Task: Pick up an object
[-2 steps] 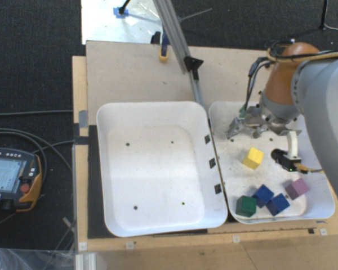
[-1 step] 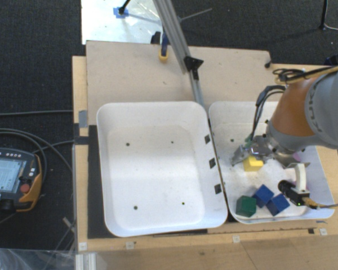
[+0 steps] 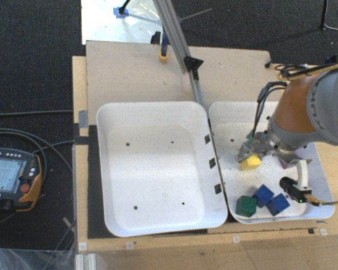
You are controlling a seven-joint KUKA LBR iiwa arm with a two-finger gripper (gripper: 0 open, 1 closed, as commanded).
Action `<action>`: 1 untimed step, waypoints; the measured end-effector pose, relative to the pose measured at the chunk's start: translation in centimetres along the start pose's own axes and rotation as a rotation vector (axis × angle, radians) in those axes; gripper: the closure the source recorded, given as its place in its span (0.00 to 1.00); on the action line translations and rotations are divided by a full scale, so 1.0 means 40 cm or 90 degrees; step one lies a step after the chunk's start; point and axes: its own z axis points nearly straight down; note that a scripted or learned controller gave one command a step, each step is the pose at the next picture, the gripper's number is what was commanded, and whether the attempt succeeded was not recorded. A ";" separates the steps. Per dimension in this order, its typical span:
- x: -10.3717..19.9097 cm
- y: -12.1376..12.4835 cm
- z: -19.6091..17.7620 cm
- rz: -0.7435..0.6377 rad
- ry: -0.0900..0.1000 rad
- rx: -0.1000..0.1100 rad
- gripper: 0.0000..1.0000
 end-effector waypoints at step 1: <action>0.254 -0.014 -0.228 -0.007 0.002 -0.003 1.00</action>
